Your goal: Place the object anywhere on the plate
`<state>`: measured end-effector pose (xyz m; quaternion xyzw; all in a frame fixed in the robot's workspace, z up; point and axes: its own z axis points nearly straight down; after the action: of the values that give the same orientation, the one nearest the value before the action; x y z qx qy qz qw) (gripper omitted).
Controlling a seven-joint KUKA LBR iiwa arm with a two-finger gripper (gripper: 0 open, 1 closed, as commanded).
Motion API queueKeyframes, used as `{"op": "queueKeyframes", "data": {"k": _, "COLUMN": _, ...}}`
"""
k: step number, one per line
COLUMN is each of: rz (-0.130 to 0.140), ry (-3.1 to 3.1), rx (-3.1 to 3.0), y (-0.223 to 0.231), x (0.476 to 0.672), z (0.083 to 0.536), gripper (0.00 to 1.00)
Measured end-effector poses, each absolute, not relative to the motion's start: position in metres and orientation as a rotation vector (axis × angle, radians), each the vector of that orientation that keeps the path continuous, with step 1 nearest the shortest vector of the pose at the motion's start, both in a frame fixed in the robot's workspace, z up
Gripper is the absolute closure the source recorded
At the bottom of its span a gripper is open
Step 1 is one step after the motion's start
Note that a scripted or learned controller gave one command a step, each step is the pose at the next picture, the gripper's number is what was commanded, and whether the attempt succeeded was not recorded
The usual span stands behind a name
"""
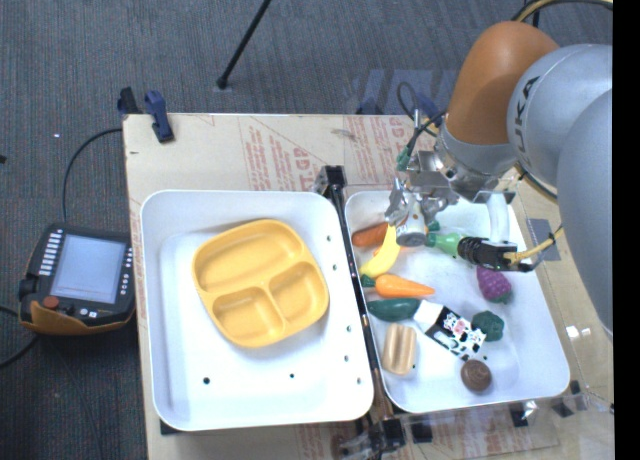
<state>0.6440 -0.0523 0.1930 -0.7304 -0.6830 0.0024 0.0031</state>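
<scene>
A yellow plate [260,280] with three compartments lies in the left bin [180,388], nothing on it. The right bin [535,363] holds several toy foods: a yellow banana [383,254], an orange carrot [404,287], a reddish-orange piece [368,236] at the back left, and a green bottle [446,241]. My gripper [411,216] hangs over the back left part of the right bin, just above the banana and the reddish-orange piece. Its fingers look open, with nothing between them.
Also in the right bin are purple grapes [495,284], a dark green pepper [392,309], a tan cylinder [400,348], a cow-patterned carton [452,332], a dark green lump [489,326] and a brown round piece [476,376]. A dark divider [352,268] separates the bins.
</scene>
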Motion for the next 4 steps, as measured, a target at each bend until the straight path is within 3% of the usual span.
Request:
{"op": "queueKeyframes", "data": {"k": 1, "rz": 0.007, "ry": -2.142, "rx": -2.290, "y": -0.052, "x": 0.644, "z": 0.193, "gripper": 0.00}}
{"op": "queueKeyframes", "data": {"k": 2, "rz": 0.011, "ry": -2.149, "rx": -2.280, "y": -0.051, "x": 0.644, "z": 0.202, "gripper": 1.00}}
{"op": "queueKeyframes", "data": {"k": 3, "rz": 0.005, "ry": -2.100, "rx": -2.328, "y": -0.004, "x": 0.609, "z": 0.210, "gripper": 1.00}}
{"op": "queueKeyframes", "data": {"k": 4, "rz": 0.013, "ry": -1.908, "rx": -2.485, "y": 0.067, "x": 0.602, "z": 0.184, "gripper": 1.00}}
